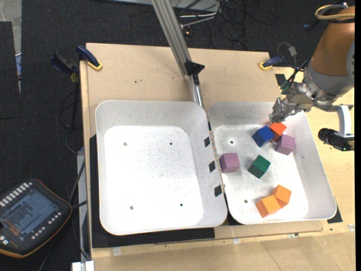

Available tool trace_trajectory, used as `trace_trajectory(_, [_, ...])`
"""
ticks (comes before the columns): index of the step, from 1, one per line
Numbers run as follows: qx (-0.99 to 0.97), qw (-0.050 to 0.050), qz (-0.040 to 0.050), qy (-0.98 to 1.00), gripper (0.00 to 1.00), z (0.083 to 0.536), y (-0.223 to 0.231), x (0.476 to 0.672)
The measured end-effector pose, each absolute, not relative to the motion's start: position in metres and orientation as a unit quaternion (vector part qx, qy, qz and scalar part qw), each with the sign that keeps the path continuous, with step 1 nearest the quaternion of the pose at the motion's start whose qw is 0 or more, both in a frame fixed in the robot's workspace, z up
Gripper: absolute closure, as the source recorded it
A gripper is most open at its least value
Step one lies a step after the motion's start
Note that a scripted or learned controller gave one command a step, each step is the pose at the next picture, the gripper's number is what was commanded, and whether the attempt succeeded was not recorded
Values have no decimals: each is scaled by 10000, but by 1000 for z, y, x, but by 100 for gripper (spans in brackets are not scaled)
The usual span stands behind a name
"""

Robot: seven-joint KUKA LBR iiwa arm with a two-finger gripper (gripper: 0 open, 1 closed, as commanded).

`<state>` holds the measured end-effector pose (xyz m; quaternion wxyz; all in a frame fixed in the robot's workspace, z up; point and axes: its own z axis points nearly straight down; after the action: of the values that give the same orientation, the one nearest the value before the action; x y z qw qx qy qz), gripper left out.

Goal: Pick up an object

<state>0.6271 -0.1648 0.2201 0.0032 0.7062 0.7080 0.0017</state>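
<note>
Overhead view of a worktop (146, 72) bearing 2 shallow white bins. The left bin (149, 165) holds no blocks; the right bin (316, 176) holds 7 small cubes. The pincer (278, 115) hangs at the upper right of the right bin, just above an orange cube (278, 129) that touches a blue cube (263, 136); a purple cube (285, 144) lies just beside both. Whether the pincer is spread or closed cannot be told at this scale, and nothing is seen held in it.

The likely target is the orange cube under the tip. It appears to be a rigid, light block with flat faces (probably wood or foam, so unlikely to crush), best taken across 2 opposite free faces. The blue neighbour blocks 1 side, so the grip should probably fall along the axis that avoids it; a slight miss may simply push the cluster apart.

Elsewhere: a second purple cube (229, 162) near the bin divider, a green cube (260, 166) in the middle, and 2 orange cubes (274, 200) touching near the front edge, all well apart from the tip.
</note>
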Motion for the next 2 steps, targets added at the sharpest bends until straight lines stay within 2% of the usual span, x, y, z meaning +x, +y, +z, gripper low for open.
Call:
trace_trajectory(1, [7044,-3,8,7098,100,225,-111,625])
trace_trajectory(2, [7045,-4,8,7098,100,236,-64,609])
